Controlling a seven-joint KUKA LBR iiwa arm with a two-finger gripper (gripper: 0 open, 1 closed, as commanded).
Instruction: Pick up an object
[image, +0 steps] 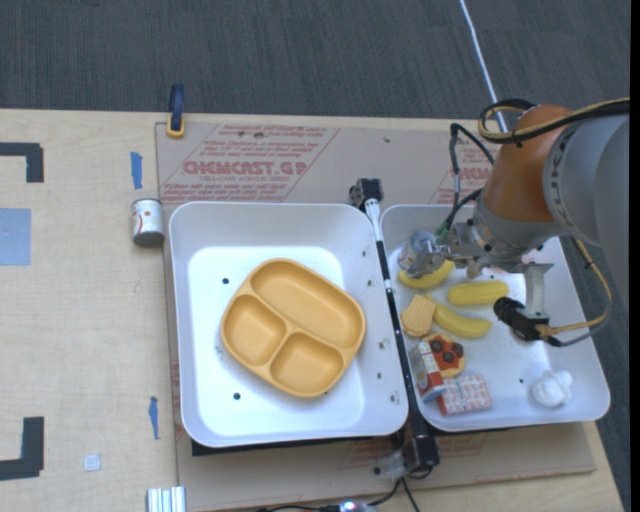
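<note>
Over the right bin (590, 400), the tool (432, 258) hangs just above a banana (425, 275), its grip state impossible to tell. Crowding is the risk: two more bananas (470, 305) and a cracker (417, 316) lie near, so a descent could nudge them or miss.

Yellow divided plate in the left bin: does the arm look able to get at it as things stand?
Probably yes. The yellow divided plate lies alone and uncovered in the left bin, nothing on top of it. The arm is now over the right bin and would have to cross the divider.
</note>
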